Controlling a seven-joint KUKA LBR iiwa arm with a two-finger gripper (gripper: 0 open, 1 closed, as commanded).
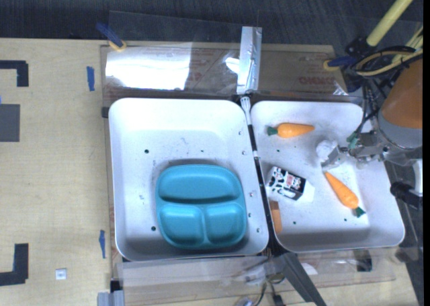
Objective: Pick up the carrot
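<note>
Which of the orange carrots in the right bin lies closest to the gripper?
The slanted orange carrot with its green end toward the bin's lower right corner, just below the gripper; the other carrot lies level near the top wall.

The right bin (376, 234) is holding several things in the way: one carrot (290, 130) is lying near its far wall, another carrot (342, 192) is lying slantwise toward the near right, and a black-and-white packet (289, 183) is sitting just beside the divider. Bare floor is showing between them and along the near wall. The end effector (339, 155) is hanging over the right side, between the two carrots. In the left bin (127, 163), a blue tray (200, 205) is taking up the near half, leaving the far half open.
</note>
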